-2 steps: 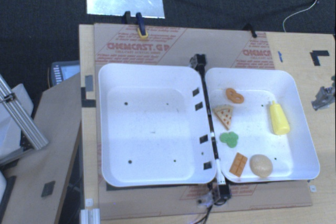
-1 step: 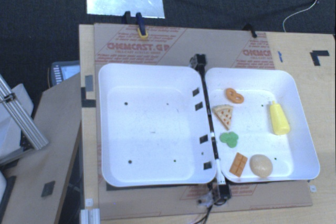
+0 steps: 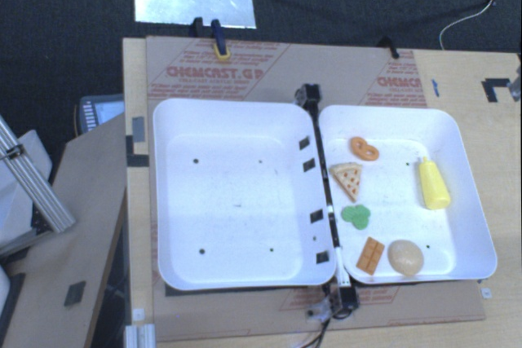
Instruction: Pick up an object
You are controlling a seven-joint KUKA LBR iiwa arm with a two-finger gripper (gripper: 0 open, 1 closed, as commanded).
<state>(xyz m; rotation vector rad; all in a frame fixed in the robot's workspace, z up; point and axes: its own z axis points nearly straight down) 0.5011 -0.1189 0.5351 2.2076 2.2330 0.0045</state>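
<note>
We count six small toys clustered in the right bin [image 3: 457, 134], where the waffle [image 3: 370, 255] and bun [image 3: 405, 257], nearly touching at the near edge, risk a botched grab.

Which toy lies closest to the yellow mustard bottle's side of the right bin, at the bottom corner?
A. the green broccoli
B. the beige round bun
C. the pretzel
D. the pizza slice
B: the beige round bun sits low in the right bin, below the mustard bottle.
</note>
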